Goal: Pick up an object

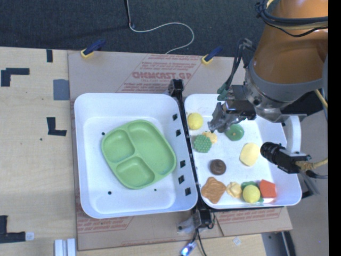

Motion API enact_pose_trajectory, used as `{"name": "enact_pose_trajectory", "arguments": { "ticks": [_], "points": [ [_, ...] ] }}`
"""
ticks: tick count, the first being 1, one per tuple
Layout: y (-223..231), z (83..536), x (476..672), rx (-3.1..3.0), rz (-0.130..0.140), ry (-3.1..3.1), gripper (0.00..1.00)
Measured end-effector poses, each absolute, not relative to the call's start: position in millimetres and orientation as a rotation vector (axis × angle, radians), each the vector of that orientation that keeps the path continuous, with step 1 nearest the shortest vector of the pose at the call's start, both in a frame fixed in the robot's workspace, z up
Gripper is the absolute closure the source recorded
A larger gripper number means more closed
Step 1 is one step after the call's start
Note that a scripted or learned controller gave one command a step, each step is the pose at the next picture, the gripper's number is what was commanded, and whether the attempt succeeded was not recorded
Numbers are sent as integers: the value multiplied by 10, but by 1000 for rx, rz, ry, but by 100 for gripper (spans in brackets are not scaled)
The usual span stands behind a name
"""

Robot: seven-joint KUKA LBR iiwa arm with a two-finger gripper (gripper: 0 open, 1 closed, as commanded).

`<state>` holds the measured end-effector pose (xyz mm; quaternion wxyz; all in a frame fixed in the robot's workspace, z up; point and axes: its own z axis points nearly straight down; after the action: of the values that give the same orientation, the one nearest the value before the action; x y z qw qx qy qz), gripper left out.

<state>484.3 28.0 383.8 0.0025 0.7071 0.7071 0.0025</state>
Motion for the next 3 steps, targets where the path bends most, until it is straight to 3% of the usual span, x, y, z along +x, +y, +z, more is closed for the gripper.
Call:
{"name": "enact_pose_trajectory", "arguments": {
  "ticks": [1, 2, 3],
  "points": [
    [670, 3617, 4937, 2219, -4, 2227, 100],
    [1323, 4319, 4832, 2210, 8, 2231, 100],
    [1856, 3144, 4817, 2219, -17, 2233, 100]
  ]
}}
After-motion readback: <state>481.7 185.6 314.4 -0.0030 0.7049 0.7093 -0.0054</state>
